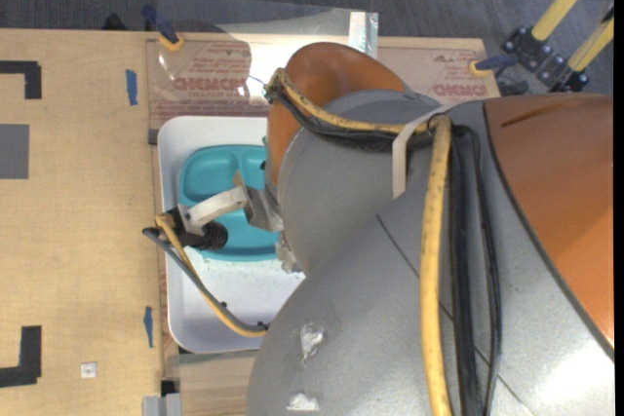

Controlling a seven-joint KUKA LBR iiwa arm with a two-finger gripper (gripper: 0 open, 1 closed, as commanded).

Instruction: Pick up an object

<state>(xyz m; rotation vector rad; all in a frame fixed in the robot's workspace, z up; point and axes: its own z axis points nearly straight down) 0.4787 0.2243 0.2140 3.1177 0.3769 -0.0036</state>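
Teal dish point(219, 175) lay in the far half of the white bin point(195, 317).
The grey arm point(390, 287) hung over the bin, with its hand point(265, 219) low beside the dish, probably for a grasp; whether the hand was clenched or released could not be told.

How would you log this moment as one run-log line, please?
arm: over white bin | gripper: down at turquoise object | turquoise object: lying in white bin | pick: unconfirmed
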